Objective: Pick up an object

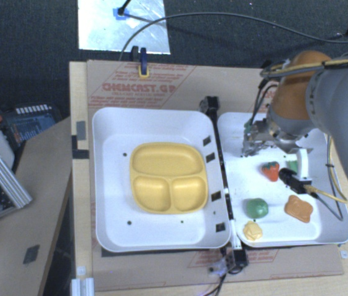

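Jaws of the gripper (248,148) point down at bare white floor, and whether they are parted or closed cannot be told from this slant; nothing shows between them, so no object is held

Taking the green lump (257,208) as the landmark: it lies on the floor of the right bin (333,226), toward that bin's near left part. The gripper stands up the view from the green lump and a little to its left, well apart from it. A red piece (271,170) lies up the view from the green lump and slightly to its right, between the lump and the gripper's height, touching neither. An orange-brown piece (298,209) lies level with the green lump on its right, near but apart. A pale yellow piece (252,230) sits just below the green lump, close to the near rim

The arm (340,110), grey with its orange band, comes in from up and to the right of the green lump. Well to the lump's left, in the left bin (109,165), a yellow plate (168,177) with three compartments lies flat
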`<state>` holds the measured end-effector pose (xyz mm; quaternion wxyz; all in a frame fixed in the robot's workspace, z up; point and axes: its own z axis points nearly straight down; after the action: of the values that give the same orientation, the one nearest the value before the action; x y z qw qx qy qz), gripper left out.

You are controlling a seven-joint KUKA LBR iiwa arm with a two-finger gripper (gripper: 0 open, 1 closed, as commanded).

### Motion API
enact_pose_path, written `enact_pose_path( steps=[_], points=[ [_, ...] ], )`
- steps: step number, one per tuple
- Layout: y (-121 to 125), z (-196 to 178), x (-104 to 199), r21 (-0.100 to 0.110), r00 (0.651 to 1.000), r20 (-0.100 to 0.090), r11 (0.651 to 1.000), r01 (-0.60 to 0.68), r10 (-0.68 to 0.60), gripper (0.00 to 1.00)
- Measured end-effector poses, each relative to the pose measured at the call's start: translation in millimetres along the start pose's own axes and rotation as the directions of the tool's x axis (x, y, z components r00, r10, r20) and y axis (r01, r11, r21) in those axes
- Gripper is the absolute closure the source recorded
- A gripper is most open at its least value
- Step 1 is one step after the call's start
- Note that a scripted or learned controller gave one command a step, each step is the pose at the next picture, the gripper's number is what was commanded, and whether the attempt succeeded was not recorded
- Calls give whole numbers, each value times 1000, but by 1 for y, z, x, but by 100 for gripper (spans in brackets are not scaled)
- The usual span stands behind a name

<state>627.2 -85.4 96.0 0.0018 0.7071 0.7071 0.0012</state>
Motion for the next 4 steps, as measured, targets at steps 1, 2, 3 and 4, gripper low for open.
enact_pose_path(
  steps=[1,2,3,4],
  points=[
    [2,-51,-10,-2,1000,0,1000,0,0,100],
    [1,-112,-19,-4,1000,1,1000,0,0,100],
    [2,-115,-18,1,1000,-1,1000,2,-2,100],
    [-13,-109,37,4,1000,-3,1000,9,-9,100]
  ],
)
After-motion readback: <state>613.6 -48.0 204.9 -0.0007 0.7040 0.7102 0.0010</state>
